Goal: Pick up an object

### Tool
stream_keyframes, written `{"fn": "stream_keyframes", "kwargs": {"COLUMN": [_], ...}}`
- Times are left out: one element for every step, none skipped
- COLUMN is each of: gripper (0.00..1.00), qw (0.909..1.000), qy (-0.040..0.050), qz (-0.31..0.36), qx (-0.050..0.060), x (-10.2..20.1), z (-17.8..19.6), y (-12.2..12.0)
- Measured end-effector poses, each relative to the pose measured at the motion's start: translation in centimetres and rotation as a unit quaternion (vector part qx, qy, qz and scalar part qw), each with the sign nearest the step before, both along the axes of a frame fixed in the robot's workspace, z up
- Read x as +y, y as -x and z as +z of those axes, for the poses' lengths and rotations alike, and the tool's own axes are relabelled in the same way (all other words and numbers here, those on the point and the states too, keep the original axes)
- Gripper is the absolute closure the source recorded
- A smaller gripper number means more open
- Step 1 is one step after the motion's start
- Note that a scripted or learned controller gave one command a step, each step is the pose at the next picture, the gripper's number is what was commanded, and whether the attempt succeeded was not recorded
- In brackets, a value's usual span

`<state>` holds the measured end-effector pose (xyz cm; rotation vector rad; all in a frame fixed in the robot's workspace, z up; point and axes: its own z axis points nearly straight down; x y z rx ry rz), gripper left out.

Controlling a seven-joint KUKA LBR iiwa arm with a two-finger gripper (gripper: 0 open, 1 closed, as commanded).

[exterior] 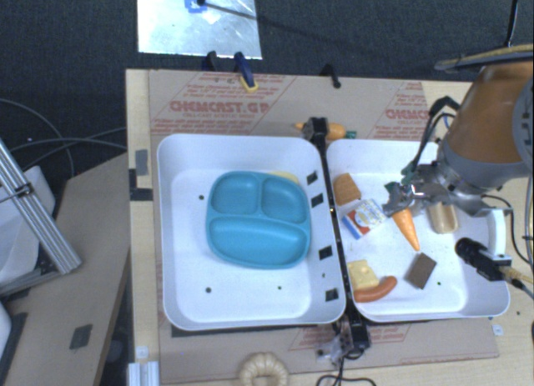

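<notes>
The right bin (480, 297) holds several small things. An orange carrot (406, 228) lies near its middle, with my gripper (399, 197) just above the carrot's upper end. Left of the gripper lies a clear packet with red and blue print (363, 216), and above that a brown bread piece (346, 186). A tan cylinder (441, 218) stands to the carrot's right. A brown block (420, 271), a yellow cheese piece (362, 273) and a red sausage (375, 289) lie toward the front. I see nothing between the fingers.
The left bin (183, 293) bears a blue divided plate (259, 218) with a pale yellow thing (288, 177) at its far edge. An orange piece (335, 132) sits by the clamp behind the bins. The arm comes in from the right over the right bin.
</notes>
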<state>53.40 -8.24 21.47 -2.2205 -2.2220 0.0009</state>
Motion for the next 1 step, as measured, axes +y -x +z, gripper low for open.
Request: {"fn": "stream_keyframes", "kwargs": {"gripper": [1.0], "qw": [1.0], "qy": [0.0], "qz": [0.002], "qx": [-0.002], "x": [0.88], "z": [1.92], "y": [-0.4]}}
